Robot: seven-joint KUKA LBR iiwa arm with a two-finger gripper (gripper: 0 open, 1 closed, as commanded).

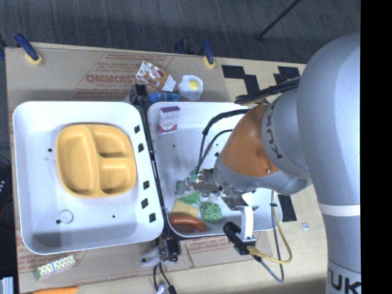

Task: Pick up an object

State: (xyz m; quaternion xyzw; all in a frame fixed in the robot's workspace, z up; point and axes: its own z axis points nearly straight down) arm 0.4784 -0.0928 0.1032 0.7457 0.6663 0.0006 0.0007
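Observation:
My gripper (195,187) hangs low over the front part of the right bin (184,155), right above a small pile of toy food. The pile holds a green leafy piece (190,199), a green netted ball (211,212), a yellow wedge (183,207) and a red-brown sausage (187,223). The gripper's tip is at the green leafy piece, and whether it touches it is hidden by the wrist. A red and white packet (168,119) lies at the bin's far left corner.
The left bin (30,164) holds a yellow divided tray (95,159). Behind the bins lie a small carton (150,74), a blue object (163,97) and a white and yellow egg-like toy (191,86). A patterned packet (55,266) lies at the bench's front left.

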